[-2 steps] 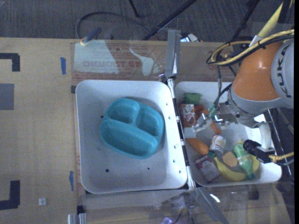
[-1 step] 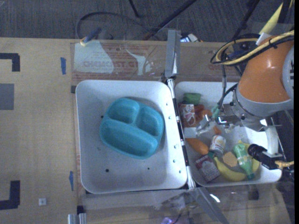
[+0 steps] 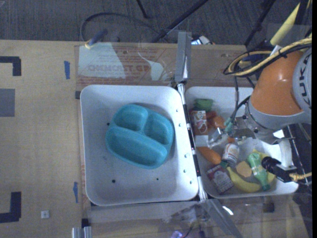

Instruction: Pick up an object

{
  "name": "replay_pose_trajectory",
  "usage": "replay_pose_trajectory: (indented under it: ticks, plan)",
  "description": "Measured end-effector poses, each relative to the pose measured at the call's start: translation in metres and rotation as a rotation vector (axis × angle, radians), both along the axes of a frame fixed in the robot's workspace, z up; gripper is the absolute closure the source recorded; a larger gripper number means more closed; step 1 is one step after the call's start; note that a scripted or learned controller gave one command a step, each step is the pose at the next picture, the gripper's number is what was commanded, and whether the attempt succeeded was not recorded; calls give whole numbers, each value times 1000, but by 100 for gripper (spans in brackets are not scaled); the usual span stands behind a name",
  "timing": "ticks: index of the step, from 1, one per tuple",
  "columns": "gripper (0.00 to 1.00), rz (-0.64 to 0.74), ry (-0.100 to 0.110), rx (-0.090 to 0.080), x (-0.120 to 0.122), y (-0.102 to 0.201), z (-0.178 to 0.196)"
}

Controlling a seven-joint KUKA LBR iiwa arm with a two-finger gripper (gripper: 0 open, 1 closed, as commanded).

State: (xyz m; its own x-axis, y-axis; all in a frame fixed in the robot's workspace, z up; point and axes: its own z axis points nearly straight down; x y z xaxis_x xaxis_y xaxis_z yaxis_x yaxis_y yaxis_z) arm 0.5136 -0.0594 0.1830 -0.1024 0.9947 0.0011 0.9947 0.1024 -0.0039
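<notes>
The right bin (image 3: 224, 91) holds a heap of small items: a green piece (image 3: 203, 103) at the back, a red and white can (image 3: 199, 122), an orange carrot (image 3: 210, 155), a small white bottle (image 3: 230, 152), a banana (image 3: 242, 182), a green bottle (image 3: 258, 170) and a dark red packet (image 3: 219, 177). My gripper (image 3: 223, 135) hangs low over the middle of this bin, just above the white bottle and right of the can. The grey wrist and orange band (image 3: 277, 83) hide the bin's right part. Nothing is visibly held.
The left bin (image 3: 94, 148) holds a teal divided plate (image 3: 140, 134) near its middle. A raised divider (image 3: 189, 133) separates the two bins. A clear sheet (image 3: 119, 63) lies on the bench behind the left bin. Cables (image 3: 247, 58) run near the arm.
</notes>
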Motion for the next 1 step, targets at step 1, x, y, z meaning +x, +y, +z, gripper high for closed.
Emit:
replay_pose_trajectory:
  ticks: [1]
  plan:
    - [0, 150, -4, -1, 53, 27, 0]
